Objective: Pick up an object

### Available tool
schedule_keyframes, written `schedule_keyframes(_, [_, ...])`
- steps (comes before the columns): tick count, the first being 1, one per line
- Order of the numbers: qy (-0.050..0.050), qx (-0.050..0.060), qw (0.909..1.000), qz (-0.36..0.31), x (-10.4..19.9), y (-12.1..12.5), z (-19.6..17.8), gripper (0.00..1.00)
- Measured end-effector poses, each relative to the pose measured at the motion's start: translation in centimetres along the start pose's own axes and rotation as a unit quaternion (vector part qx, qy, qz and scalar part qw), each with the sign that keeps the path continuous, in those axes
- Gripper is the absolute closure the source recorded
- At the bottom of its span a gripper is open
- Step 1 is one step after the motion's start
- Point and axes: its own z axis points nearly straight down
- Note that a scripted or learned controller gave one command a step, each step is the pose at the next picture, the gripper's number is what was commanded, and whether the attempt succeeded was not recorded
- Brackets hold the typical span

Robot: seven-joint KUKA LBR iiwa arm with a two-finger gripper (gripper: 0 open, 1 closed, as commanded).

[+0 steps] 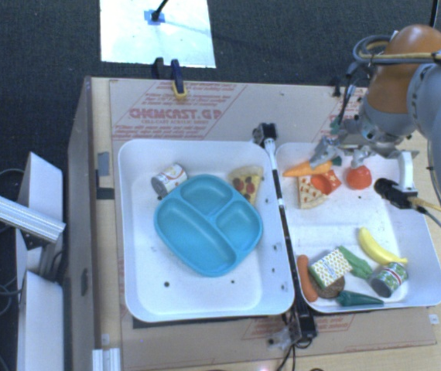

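My gripper hangs over the back of the right bin, fingers open with nothing between them. Just below its fingertips lie an orange carrot, a red pepper piece and a red tomato. A pizza slice rests in front of the carrot. Toward the bin's front are a yellow banana, a small can, a patterned block, a green vegetable and a sausage.
The left bin holds a blue divided plate, a tipped can and a second pizza slice. A ridge where the bins meet separates them. Bare white floor shows in the middle of the right bin.
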Motion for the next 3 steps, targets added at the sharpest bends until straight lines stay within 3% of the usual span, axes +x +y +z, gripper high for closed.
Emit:
schedule_keyframes(1, [0.0, 0.0, 1.0, 0.0, -1.4, 0.3, -2.1, 0.0])
schedule_keyframes(2, [0.001, 0.001, 1.0, -0.001, 1.4, 0.2, 2.6, 0.0])
schedule_keyframes(3, [0.0, -0.001, 1.0, 0.001, 1.9, 0.4, 4.4, 0.0])
